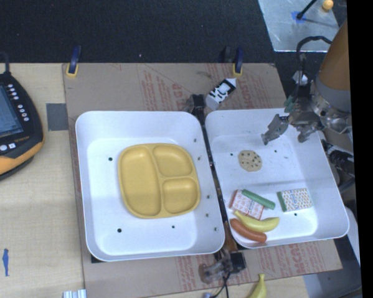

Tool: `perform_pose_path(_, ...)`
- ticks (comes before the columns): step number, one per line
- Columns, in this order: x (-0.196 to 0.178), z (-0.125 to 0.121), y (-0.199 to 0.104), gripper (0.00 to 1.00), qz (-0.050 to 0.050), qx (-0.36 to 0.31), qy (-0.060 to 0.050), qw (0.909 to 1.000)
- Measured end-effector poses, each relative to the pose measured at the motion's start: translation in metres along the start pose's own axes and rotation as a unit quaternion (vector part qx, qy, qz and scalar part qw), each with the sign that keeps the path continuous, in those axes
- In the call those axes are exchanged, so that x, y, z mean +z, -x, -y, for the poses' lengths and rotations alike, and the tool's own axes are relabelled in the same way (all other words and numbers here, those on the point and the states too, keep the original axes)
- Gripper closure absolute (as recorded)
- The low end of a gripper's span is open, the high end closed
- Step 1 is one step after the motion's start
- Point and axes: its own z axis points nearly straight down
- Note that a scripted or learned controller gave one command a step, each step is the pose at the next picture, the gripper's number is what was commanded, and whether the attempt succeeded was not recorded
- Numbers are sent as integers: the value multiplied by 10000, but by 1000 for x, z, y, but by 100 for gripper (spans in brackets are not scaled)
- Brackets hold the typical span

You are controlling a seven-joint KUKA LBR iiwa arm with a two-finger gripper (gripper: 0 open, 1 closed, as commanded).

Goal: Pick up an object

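Observation:
My gripper (pixel 290 131) hangs over the back right part of the right bin (pixel 312 170), its two fingers spread open with nothing between them. A round cookie (pixel 250 160) lies on the bin floor just left of and nearer than the gripper. Toward the front of this bin sit a red-and-white packet (pixel 244 204), a green bar (pixel 259 199), a speckled box (pixel 294 199), a yellow banana (pixel 260 223) and a hot dog (pixel 249 232). A yellow divided plate (pixel 158 179) rests in the left bin (pixel 94 181).
A control pendant (pixel 7 123) lies on the bench at far left. A black-and-white item (pixel 220 92) sits behind the bins where they meet. A second banana (pixel 253 292) lies in front of the bins. Clamps (pixel 73 60) hold the cardboard's back edge.

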Motion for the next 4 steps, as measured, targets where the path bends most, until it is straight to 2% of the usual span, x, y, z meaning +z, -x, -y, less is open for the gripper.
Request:
perform_pose_path(1,102,-36,-3,0,6,-13,-16,10000)
perform_pose_path(2,148,-41,-10,0,5,-9,-12,10000)
perform_pose_path(3,136,-42,-9,100,13,-17,-2,10000)
perform_pose_path(4,136,-42,-9,0,15,-20,-3,10000)
